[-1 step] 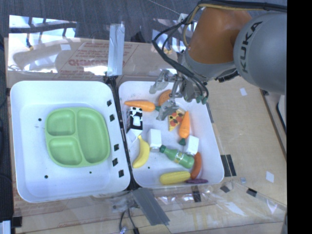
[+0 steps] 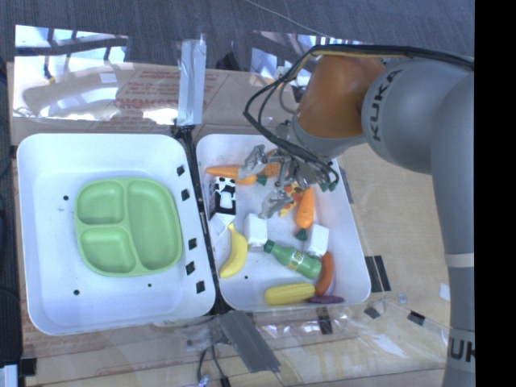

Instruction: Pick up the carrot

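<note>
Carrot (image 2: 305,208) beside gripper (image 2: 272,185), arm bent over right bin (image 2: 355,240)

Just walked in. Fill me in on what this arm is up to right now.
The grey KUKA arm has reached into the right bin, its gripper low over the toy food near the bin's far end. A carrot lies just beside it, another orange piece at the far-left corner; nothing is visibly held. A banana, green bottle and corn cob lie nearer the camera. The left bin holds a green divided plate.

Two white bins (image 2: 32,216), one green plate (image 2: 127,226), two carrots (image 2: 305,208), one banana (image 2: 235,252).
</note>
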